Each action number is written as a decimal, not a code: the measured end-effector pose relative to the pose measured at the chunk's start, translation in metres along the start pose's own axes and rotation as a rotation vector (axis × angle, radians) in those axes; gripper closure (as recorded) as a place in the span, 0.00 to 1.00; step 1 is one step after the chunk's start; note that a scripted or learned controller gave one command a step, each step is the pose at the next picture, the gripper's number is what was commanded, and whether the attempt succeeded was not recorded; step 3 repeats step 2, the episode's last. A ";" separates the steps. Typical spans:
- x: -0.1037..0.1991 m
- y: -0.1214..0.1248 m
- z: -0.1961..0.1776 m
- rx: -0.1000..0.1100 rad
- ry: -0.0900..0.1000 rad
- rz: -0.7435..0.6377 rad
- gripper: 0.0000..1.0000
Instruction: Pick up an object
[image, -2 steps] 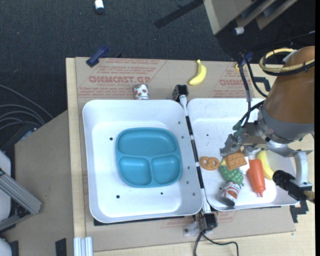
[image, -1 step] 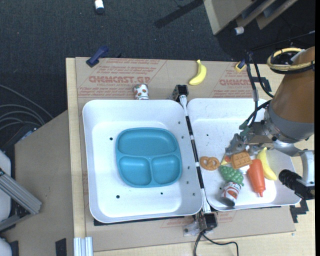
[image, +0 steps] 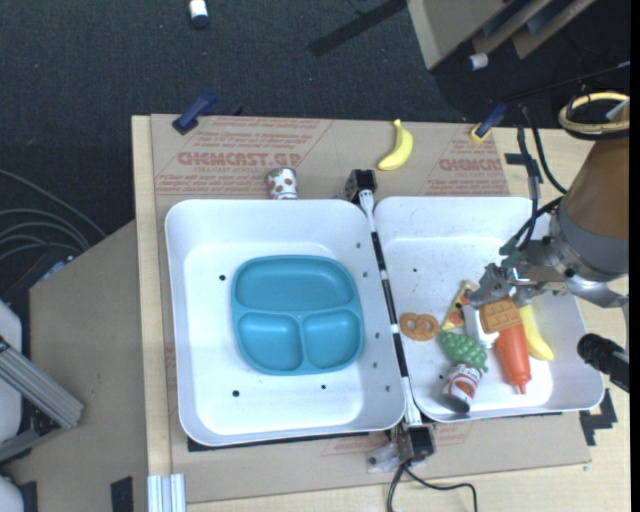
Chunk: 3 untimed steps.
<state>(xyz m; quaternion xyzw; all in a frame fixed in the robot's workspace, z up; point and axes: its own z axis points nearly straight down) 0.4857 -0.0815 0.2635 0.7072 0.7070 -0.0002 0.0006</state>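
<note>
Where toys cluster, gripper (image: 497, 283) hangs.

I see the objects clustered in the right bin (image: 440, 225), toward its near edge: a pretzel (image: 418, 326), a green piece (image: 463, 349), a small can (image: 462, 383) and an orange carrot (image: 513, 358). A yellow piece (image: 537, 338) lies just beside the carrot, on the side of the bin's right edge.

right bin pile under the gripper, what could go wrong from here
1. The toys are crowded: the carrot, the yellow piece and the tan cracker-like tile touch, so the gripper may nudge neighbours or pinch two at once.
2. The pile sits near the right bin's front right wall, so a push could jam items against it.
3. The pretzel lies flat, so it is likely hard to grasp.
</note>
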 end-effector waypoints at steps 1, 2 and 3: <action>0.062 -0.007 0.004 0.004 0.003 -0.001 1.00; 0.001 0.019 0.005 0.000 0.000 0.000 1.00; 0.001 0.019 0.005 0.000 0.000 0.000 1.00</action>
